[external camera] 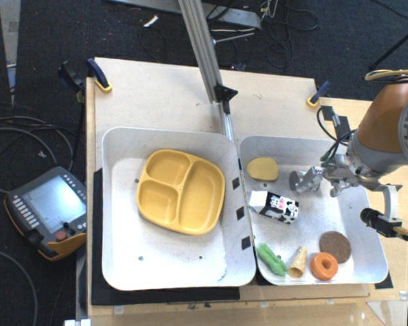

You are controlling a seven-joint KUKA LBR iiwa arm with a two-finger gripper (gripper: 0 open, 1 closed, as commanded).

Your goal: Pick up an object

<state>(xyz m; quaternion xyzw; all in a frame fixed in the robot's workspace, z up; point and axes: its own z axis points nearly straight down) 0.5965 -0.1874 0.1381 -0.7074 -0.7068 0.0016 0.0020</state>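
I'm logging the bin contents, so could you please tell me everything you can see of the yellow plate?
The yellow plate is a rounded-square dish that looks like matte plastic, split by raised ridges into three compartments: one long one on the right, two smaller ones on the left. It lies flat, right side up and turned slightly, in the middle of the left bin. Nothing lies in it or touches it except the bin floor.

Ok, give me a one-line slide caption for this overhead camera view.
KUKA gripper hovering over the right bin of small toy items, yellow divided plate in the left bin.
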